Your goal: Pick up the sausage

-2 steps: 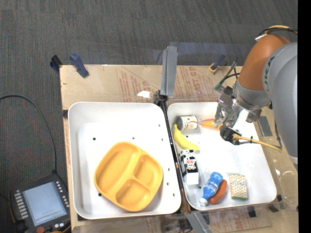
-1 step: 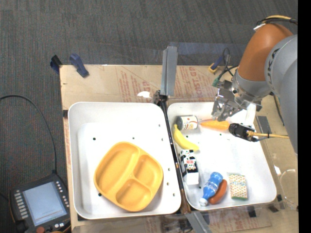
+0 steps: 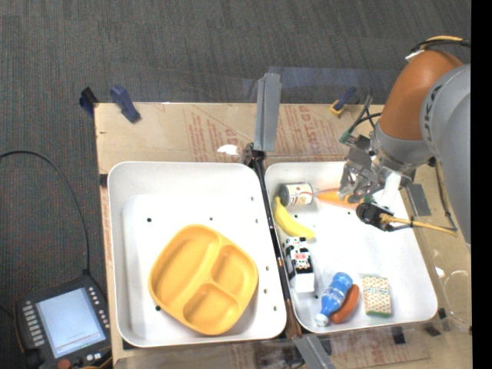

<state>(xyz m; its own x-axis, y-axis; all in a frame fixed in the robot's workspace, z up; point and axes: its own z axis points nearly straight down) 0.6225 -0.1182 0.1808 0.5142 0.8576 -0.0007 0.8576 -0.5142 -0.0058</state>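
The sausage point(image 3: 348, 304), reddish brown and short, lies near the front edge of the right bin point(image 3: 400, 256). It rests against a blue bottle point(image 3: 335, 295) on its left. My gripper point(image 3: 356, 184) hangs over the back of the right bin, far behind the sausage. It sits just above the thick end of an orange carrot point(image 3: 333, 197). Nothing shows between its fingers.
The right bin also holds a small can point(image 3: 297, 194), a banana point(image 3: 290, 220), a black and white carton point(image 3: 300, 264) and a green patterned packet point(image 3: 377, 295). A yellow divided plate point(image 3: 204, 278) lies in the left bin point(image 3: 138, 198).
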